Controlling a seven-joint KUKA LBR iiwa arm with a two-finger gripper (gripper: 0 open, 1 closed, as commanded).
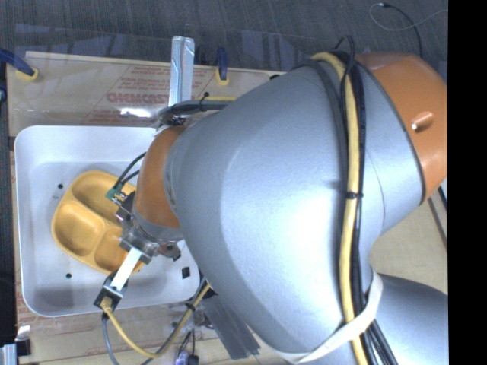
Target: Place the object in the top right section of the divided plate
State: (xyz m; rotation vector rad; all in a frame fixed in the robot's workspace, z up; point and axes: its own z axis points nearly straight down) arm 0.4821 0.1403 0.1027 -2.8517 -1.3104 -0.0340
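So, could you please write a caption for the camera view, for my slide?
KUKA arm reaching over the yellow divided plate in the left white bin, its wrist covering part of the plate.

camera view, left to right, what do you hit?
Left wall of the white bin → yellow divided plate → orange band above the wrist → grey arm body → orange joint cap at the right.

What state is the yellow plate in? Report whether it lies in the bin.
In. The yellow plate lies flat on the left bin's floor, white walls around it, arm covering its right edge.
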